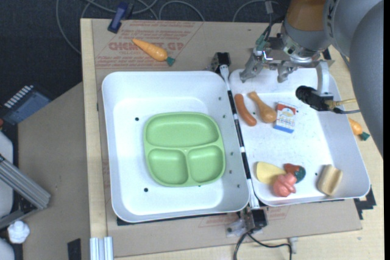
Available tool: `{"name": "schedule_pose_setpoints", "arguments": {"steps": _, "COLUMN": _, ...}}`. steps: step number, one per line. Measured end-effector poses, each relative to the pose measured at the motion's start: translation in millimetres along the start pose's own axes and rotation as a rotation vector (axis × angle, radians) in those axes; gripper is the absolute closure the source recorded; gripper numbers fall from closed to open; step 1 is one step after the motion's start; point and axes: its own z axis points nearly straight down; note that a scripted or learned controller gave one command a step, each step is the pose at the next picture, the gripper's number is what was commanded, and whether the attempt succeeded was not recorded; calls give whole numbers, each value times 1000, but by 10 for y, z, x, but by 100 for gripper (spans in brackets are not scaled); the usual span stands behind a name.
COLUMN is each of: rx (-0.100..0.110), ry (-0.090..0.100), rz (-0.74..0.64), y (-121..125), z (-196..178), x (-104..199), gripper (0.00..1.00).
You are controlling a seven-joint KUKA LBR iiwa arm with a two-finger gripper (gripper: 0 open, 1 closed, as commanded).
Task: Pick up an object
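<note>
My gripper (264,75) hangs over the far edge of the right bin (317,131), open, with nothing between its fingers (245,74). Just in front of it lie an orange-red sausage (245,109) and a tan drumstick (263,106). A small blue-and-white carton (284,117) rests to their right. Near the bin's front edge sit a yellow wedge (264,171), a pink and red toy (286,182) and a tan bread piece (329,179).
The left bin (122,100) holds a green divided plate (183,148). A toy carrot (152,50) lies on the cardboard behind that bin, and another carrot (356,128) sits at the right bin's right rim. A black clamp (221,61) stands between the bins at the back.
</note>
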Motion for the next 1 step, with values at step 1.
{"name": "schedule_pose_setpoints", "arguments": {"steps": 1, "rx": 0, "ry": 0, "rz": 1, "y": -209, "z": 2, "x": 117, "gripper": 0}}
